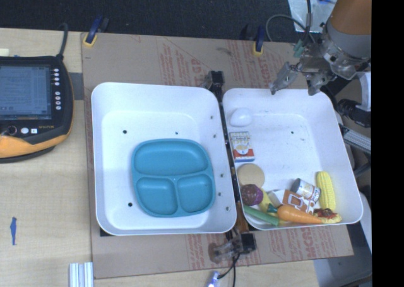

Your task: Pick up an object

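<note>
White right bin | jaws apart, nothing between, above far rim | carton print illegible

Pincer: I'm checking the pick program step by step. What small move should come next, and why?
Probably travel toward the bin's near end and start descending. The pincer hangs open above the right bin's far rim with nothing between its fingers, while the corn, carrot and other items crowd the near end.

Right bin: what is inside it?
Right bin holds a white egg-like piece, small carton, corn, carrot and other toy food piled together; whatever lies beneath them is covered.
</note>
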{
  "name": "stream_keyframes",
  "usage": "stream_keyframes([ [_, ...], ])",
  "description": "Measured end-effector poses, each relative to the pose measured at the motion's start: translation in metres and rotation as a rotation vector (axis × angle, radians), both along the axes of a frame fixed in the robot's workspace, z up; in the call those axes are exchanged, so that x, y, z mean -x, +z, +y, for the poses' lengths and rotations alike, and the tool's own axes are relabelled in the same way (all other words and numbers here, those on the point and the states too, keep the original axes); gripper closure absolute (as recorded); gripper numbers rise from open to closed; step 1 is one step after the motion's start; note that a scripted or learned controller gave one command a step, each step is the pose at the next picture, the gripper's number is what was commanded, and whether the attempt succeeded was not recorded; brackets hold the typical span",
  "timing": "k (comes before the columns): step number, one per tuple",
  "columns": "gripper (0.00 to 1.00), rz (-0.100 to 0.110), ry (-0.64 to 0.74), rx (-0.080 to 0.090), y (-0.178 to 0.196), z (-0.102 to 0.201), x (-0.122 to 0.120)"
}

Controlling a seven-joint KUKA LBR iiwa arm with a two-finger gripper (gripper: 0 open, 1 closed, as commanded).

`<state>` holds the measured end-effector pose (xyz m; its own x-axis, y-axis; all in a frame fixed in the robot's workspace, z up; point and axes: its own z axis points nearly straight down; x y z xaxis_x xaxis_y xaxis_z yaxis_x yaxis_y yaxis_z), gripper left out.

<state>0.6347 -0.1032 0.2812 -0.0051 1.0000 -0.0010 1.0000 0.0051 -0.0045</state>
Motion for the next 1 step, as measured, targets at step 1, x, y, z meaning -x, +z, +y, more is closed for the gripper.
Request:
stream_keyframes([
  [1, 0.00, 0.002, 0.000, 0.001, -0.1380, -0.0043, -0.0208],
])
